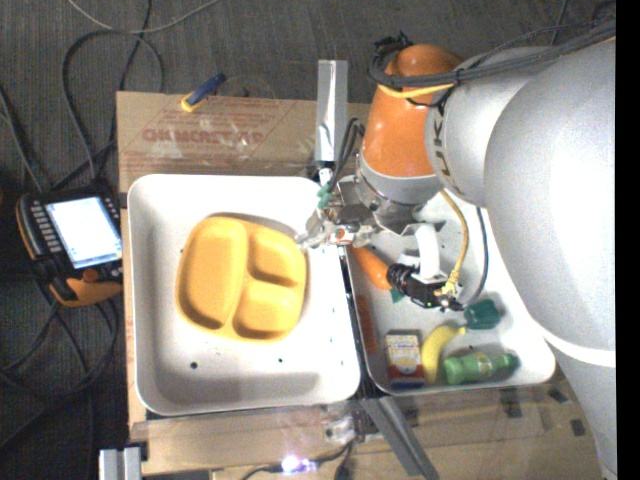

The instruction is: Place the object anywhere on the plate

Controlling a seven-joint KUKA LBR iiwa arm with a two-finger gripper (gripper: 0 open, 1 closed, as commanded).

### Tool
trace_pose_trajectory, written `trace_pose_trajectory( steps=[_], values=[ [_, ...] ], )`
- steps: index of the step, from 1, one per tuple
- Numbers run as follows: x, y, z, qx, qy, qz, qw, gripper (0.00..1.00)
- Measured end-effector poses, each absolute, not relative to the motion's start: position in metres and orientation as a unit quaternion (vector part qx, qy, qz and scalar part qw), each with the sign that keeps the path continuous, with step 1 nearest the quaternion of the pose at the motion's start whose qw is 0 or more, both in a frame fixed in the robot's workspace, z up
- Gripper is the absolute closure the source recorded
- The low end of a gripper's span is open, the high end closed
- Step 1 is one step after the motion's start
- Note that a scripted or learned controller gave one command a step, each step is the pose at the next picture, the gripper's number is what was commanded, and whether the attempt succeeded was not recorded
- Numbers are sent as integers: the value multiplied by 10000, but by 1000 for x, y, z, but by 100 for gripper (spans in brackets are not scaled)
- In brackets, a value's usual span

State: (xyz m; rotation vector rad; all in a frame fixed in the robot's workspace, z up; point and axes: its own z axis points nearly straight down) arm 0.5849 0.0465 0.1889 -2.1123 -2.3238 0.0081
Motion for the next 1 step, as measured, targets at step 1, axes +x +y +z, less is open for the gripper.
trace_pose_trajectory(
  steps=[1],
  values=[
    [596, 73, 182, -7647, -6444, 33, 2, 100]
  ],
)
